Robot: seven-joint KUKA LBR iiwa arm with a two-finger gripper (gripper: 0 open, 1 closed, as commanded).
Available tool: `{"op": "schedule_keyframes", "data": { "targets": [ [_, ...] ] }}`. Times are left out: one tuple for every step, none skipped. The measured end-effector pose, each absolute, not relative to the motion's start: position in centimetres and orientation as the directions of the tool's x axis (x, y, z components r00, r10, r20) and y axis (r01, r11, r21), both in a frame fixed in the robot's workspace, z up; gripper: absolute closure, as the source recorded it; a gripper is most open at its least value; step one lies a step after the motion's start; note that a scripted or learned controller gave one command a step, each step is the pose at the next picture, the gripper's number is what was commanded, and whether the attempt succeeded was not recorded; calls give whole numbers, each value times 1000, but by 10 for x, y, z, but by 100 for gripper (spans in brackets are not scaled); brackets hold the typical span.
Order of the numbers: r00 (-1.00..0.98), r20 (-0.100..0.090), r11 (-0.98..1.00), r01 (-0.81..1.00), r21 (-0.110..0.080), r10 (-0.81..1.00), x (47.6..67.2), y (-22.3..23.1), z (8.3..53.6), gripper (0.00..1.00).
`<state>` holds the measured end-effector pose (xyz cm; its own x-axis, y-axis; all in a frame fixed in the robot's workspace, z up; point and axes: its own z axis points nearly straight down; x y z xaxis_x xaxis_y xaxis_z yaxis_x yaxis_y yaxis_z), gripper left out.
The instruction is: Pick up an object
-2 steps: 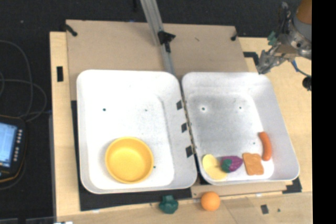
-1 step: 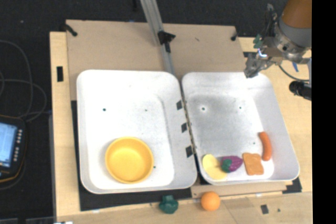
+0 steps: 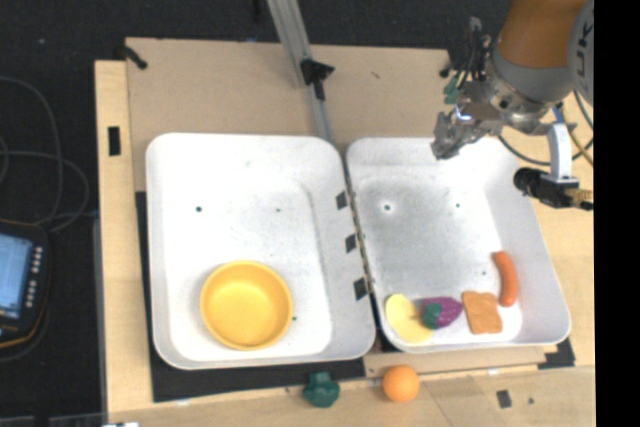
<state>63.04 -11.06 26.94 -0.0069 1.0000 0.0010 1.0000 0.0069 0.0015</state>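
Observation:
My gripper (image 3: 447, 143) hangs high over the back edge of the right bin (image 3: 430, 215), far from the objects, with nothing seen between its fingers. Along that bin's front edge lie a pale yellow piece (image 3: 399, 315), a purple and green item (image 3: 437, 312), an orange-tan slice (image 3: 483, 312) and an orange sausage (image 3: 506, 277). A yellow bowl (image 3: 246, 304) sits at the front of the left bin (image 3: 240, 185).
A small orange ball (image 3: 400, 383) and a green object (image 3: 320, 389) lie on the bench in front of the bins. A grey metal pole (image 3: 285, 10) slants up from behind the bins. A divider with black clips (image 3: 352, 230) separates the bins.

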Motion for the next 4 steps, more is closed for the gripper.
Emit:
{"op": "schedule_keyframes", "data": {
  "targets": [
    [-2,0,2,1000,2,1000,619,-62,255,100],
    [-6,1,6,1000,1,1000,613,-18,255,100],
    [-6,1,6,1000,0,1000,587,29,253,100],
    [-7,2,7,1000,0,1000,569,73,252,100]
  ]
}}
